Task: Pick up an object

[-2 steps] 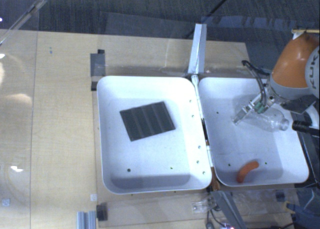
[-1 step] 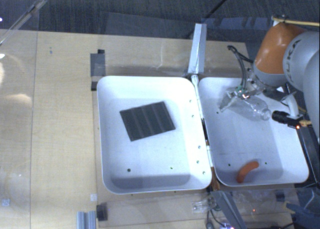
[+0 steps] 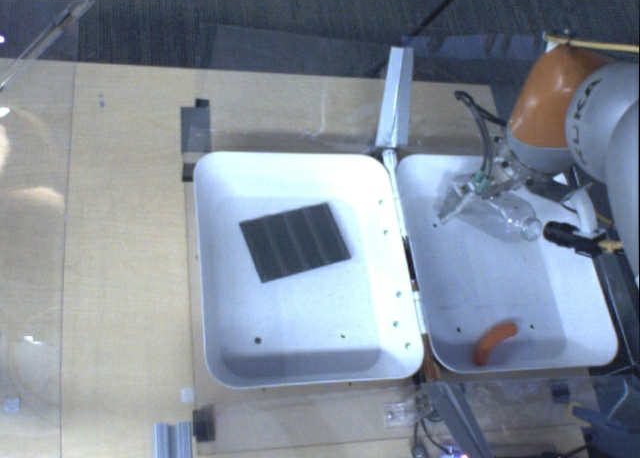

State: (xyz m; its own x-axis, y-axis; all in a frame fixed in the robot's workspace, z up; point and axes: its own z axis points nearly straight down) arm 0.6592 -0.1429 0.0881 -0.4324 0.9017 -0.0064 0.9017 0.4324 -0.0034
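Gripper (image 3: 452, 208) low over right bin (image 3: 580, 346); arm (image 3: 590, 116) slanting leftward; grip unclear.

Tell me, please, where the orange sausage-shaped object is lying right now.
The orange object lies in the right bin, near its front edge, well below the claw.

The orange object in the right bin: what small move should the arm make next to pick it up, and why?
Probably a short move toward the near edge of the right bin. The hand sits over that bin's far left part, while the orange object lies apart from it by the near wall, with bare white floor between them. Whether a descent is safe yet cannot be judged.
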